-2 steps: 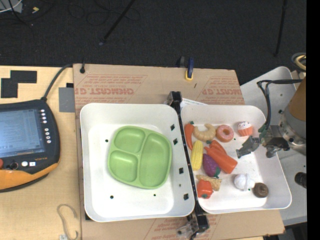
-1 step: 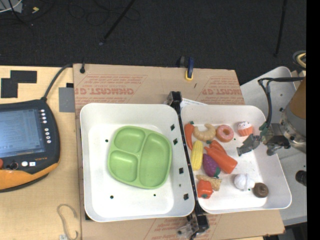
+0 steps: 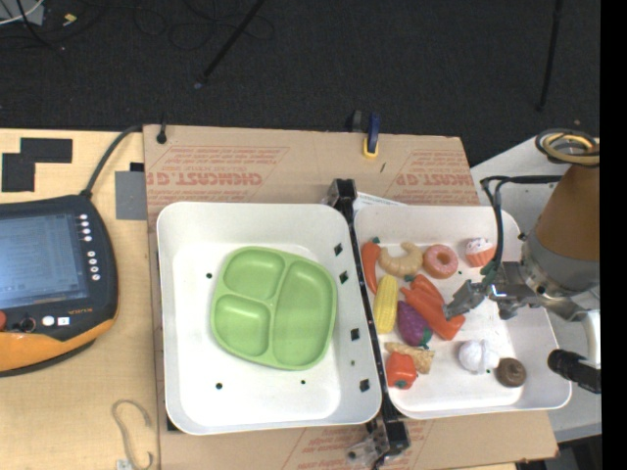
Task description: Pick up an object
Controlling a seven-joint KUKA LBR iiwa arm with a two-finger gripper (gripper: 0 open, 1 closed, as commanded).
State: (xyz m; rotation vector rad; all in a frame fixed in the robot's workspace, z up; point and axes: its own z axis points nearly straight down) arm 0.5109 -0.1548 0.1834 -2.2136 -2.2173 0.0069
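Hovering over an orange toy carrot (image 3: 431,306), the pincer (image 3: 466,300).

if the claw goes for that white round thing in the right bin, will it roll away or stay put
The white ball looks round and smooth, so it would probably roll if nudged off-centre. It lies on bare bin floor with open space toward the brown piece, so little would stop it there. It is likely a light, stiff toy, apt to squirt from a pinch.

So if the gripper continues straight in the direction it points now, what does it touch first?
Probably the orange-red toy carrot: the gripper points left across the right white bin, its tips just beside that carrot. Height is unclear from above, so it may pass over it toward the purple toy eggplant.
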